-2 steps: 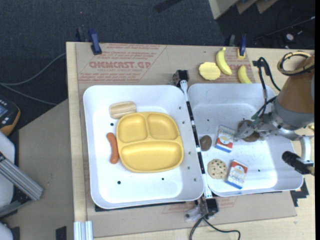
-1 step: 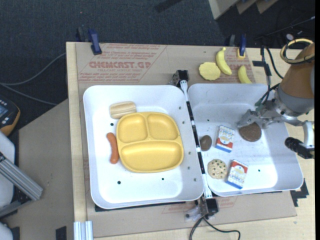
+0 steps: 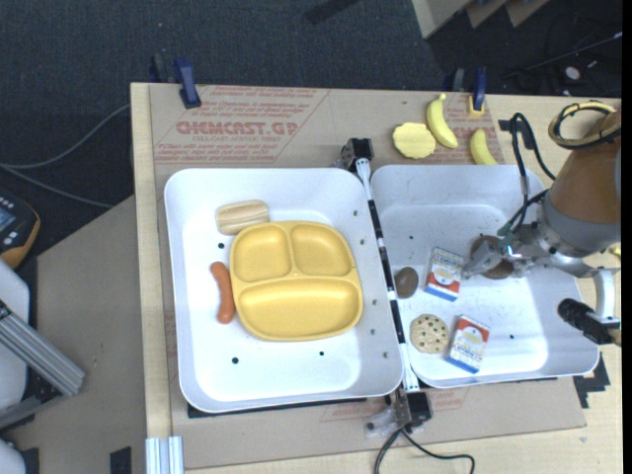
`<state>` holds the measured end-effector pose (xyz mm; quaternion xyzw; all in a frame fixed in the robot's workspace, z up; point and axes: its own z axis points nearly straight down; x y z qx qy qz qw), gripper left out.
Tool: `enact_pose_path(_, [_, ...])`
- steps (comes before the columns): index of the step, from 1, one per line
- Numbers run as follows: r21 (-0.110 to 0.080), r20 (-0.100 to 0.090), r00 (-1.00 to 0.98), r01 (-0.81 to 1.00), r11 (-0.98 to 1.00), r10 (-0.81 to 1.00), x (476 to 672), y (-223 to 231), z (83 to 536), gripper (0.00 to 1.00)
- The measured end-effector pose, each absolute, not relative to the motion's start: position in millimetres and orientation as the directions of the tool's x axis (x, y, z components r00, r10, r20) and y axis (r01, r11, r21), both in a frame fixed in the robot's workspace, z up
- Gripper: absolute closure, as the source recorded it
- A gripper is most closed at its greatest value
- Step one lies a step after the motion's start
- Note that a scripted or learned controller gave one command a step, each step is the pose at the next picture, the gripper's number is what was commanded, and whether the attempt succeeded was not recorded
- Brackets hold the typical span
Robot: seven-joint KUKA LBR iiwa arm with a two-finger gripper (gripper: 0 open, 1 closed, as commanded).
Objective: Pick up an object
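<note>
Gripper (image 3: 486, 256) hovers just right of the upper carton (image 3: 444, 273); finger state unclear (shadowed). Centre over carton before descending.

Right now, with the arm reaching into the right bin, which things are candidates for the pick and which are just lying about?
In play, right bin:
- gripper
- carton beside it
- second carton
- cookie
- small brown item

Lying about:
- yellow divided tray, sausage and bread piece in the left bin
- bananas and yellow piece on the bench
</note>
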<state>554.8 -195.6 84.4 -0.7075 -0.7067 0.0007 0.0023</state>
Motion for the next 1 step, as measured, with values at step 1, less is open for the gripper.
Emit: enact_pose_path(1, [0.005, -0.002, -0.004, 1.000, 0.004, 1.000, 609.8, -172.8, 85.0, 0.00])
